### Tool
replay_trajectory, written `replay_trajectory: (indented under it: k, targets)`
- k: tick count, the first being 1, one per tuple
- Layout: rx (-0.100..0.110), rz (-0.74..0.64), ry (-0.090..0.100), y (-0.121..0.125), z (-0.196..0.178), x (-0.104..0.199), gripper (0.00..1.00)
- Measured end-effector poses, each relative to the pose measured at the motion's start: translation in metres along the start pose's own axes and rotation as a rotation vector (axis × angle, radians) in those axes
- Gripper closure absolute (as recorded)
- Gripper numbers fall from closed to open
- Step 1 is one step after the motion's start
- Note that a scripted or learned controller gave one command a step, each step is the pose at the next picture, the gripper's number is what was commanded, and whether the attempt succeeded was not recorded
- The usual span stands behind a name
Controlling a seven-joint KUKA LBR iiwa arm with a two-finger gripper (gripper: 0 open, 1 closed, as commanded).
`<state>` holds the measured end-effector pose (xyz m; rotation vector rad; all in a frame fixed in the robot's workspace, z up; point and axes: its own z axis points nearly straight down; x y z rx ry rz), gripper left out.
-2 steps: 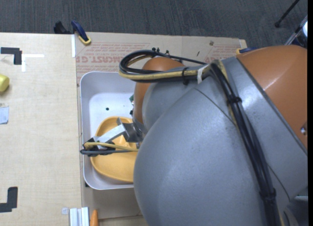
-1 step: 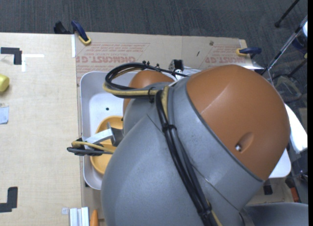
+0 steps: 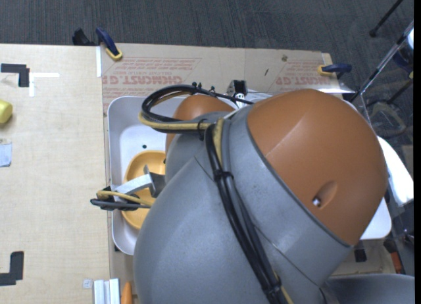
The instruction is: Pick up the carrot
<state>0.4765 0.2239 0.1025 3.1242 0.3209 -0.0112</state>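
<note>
The grey arm with its orange joints covers most of both bins. The gripper reaches down into the left white bin, and the arm hides most of it. Under and around it lies an orange-yellow rounded thing, with more of it showing lower down. I cannot tell whether that is the carrot. A white strip and a looped black-and-yellow cable cross in front of it.
A yellow object lies on the wooden bench at the far left. Blue clamps hold the cardboard sheet behind the bins. A sliver of the right bin shows past the arm. A small orange bit sits at the bottom edge.
</note>
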Motion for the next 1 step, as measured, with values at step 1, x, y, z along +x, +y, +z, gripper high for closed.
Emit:
replay_trajectory:
  k: [1]
  targets:
    - [-0.002, -0.056, 0.004, 0.0065, -0.0277, 0.0467, 0.0]
